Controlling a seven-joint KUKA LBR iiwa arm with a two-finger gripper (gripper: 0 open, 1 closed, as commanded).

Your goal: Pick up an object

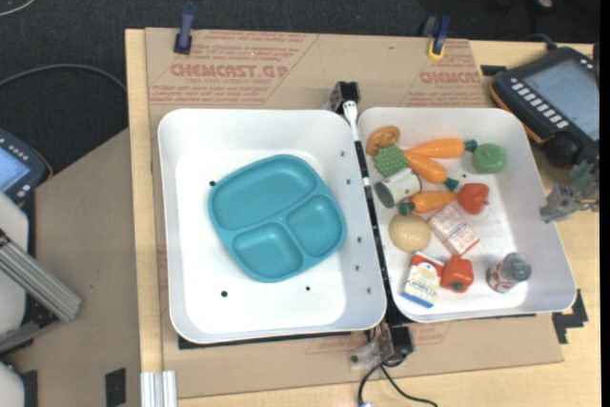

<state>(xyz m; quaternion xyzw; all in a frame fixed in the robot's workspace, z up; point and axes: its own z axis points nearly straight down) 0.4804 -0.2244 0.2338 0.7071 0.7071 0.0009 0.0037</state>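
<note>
The job is to pick up one thing, and all the small things to choose from lie in the shallow white bin on the right (548, 248), on the tan counter (143, 205). A grey tool (564, 201) sits at about 3 o'clock from that bin, just past its rim, and nothing is in it. I cannot tell if the tool is open or closed, because it is small and blurry here. To do this step well, I think it should go for a thing with room around it. The small silver can (508, 272) at 5 o'clock lies a little apart from the rest and looks like a good pick. So does the round green toy (488, 157) at 1 o'clock. The tool should come straight down over the middle of the thing and close gently. The middle of the bin is crowded. There a long orange toy carrot (438, 149), a red toy pepper (473, 196), a pale round toy potato (411, 232) and a little pink and white box (452, 230) lie close together, so a grab there could bump the others. The white bin on the left (181, 281) holds a blue-green plastic plate with three parts (276, 216), lying flat near its middle.
</note>
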